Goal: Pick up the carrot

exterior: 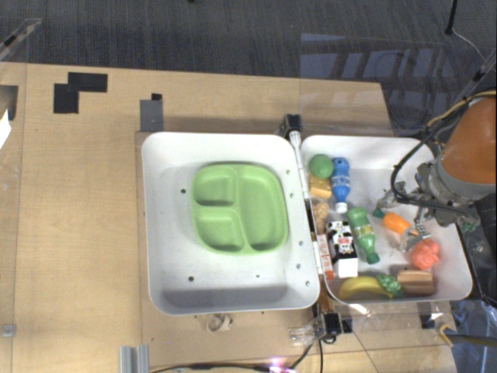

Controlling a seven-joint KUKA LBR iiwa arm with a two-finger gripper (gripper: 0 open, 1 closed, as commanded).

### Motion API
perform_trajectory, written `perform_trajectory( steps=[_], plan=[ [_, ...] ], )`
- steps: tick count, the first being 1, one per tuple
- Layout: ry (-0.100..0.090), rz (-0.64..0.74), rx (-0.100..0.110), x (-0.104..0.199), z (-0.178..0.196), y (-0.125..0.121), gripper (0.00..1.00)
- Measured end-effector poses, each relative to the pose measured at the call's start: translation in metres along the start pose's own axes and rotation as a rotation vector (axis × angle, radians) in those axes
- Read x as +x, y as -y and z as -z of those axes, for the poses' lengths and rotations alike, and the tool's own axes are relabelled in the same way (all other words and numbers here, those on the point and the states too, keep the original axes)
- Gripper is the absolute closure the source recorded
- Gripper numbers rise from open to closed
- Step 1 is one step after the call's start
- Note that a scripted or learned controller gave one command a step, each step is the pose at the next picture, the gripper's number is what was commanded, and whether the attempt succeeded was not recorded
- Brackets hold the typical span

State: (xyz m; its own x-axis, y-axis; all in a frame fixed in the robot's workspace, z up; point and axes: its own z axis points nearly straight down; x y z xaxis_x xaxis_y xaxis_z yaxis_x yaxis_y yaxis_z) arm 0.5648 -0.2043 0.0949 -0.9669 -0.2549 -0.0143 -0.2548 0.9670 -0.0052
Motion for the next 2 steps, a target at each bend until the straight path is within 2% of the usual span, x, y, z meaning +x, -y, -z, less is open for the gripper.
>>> perform_trajectory(
  steps=[1,2],
  plan=[
    [0.004,-0.431,0.003,0.040,-0.004,-0.009,0.00],
    [0.002,-0.860,0.000,-0.023,-0.006,-0.023,0.00]
  ],
)
